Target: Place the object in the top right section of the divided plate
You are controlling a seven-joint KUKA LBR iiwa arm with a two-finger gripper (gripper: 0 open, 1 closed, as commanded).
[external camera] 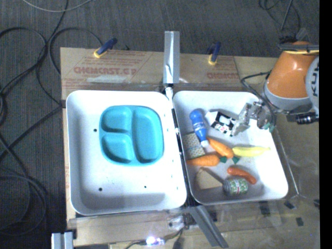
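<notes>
A blue divided plate (132, 134) lies in the left white bin (83, 191), with two small sections on its left and one large section on its right. My gripper (243, 122) hangs over the upper right part of the right bin (280, 185), just right of a small black-and-white box (222, 122). Below it lie a yellow banana (251, 151), two carrots (221, 148) (203, 161), a red pepper (241, 174), a green-and-red can (236, 186) and a blue bottle (198, 125). Nothing shows between the fingers.
A metal post (171, 58) stands at the back between the bins. Blue and yellow clamps (105, 47) (213, 53) grip the cardboard base behind them. A mesh sponge (194, 145) and a brown wedge (208, 179) lie by the right bin's left side. Cables run over the floor.
</notes>
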